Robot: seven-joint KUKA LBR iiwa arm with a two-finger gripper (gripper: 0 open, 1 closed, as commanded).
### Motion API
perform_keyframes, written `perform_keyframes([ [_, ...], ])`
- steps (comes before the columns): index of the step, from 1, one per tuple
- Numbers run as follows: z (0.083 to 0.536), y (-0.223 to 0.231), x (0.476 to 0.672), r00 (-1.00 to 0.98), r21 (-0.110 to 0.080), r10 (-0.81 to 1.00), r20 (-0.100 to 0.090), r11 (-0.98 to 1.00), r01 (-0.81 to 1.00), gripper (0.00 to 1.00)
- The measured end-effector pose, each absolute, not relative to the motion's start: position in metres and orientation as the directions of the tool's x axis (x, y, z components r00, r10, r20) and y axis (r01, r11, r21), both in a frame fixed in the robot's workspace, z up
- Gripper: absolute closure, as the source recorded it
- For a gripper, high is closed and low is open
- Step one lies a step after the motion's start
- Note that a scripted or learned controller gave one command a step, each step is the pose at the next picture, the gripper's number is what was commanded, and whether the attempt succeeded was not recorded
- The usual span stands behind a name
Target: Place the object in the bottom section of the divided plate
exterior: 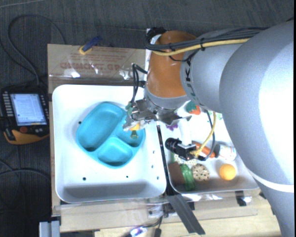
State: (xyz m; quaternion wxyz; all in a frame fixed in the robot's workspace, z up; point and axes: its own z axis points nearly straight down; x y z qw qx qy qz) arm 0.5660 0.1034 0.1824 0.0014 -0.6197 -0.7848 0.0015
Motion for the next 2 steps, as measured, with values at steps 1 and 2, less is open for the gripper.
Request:
perform_keyframes([
  [1, 0.1916, 0.1049, 0.5119, 0.070, -0.006, 0.998, -0.002, -0.070, 0.998, 1.00],
  [2, 0.1916, 0.1046, 0.5120, 0.070, -0.006, 0.998, -0.002, -0.070, 0.998, 0.00],
])
